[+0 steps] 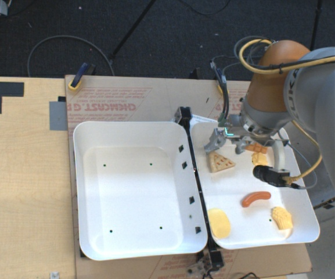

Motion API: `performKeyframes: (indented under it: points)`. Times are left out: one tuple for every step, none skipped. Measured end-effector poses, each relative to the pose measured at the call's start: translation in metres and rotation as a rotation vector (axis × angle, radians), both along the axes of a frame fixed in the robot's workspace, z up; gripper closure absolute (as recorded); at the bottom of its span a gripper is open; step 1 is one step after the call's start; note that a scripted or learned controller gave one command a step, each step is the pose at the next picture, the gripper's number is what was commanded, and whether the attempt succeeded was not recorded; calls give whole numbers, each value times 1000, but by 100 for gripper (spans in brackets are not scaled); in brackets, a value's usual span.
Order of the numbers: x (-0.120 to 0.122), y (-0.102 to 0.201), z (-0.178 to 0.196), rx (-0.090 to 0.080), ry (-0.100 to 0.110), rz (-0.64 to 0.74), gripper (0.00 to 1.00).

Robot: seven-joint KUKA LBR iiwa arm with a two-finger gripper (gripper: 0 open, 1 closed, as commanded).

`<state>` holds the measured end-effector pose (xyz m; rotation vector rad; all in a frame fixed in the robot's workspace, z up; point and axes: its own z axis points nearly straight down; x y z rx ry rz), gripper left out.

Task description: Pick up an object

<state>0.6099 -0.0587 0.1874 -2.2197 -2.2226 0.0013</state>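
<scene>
Nearest the camera, a pale yellow round piece (219, 223) lies in the right bin (306, 232) at its front left corner; the left bin (132, 190) sits beside it on the worktop (22, 185). Further back, the wedge-shaped sandwich piece (220, 162) lies just below and slightly left of the pincer (227, 143), tip pointing up-left toward it. Rightward are a red sausage (255, 199) and a corn cob (281, 217). Whether the pincer is spread or closed, I cannot tell.

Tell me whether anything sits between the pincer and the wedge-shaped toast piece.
Nothing visible does. The pincer hangs right above the toast wedge in the right bin; the sausage, yellow disc and corn lie apart, nearer the camera.
</scene>
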Motion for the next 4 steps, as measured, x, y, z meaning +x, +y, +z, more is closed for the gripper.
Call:
performKeyframes:
  points:
    - [-25, 75, 0, 1, 1, 4, 0]
    - [28, -8, 122, -2, -9, -6, 0]
    - [-22, 45, 6, 1, 9, 1, 0]
    - [-4, -48, 64, -2, -5, -8, 0]
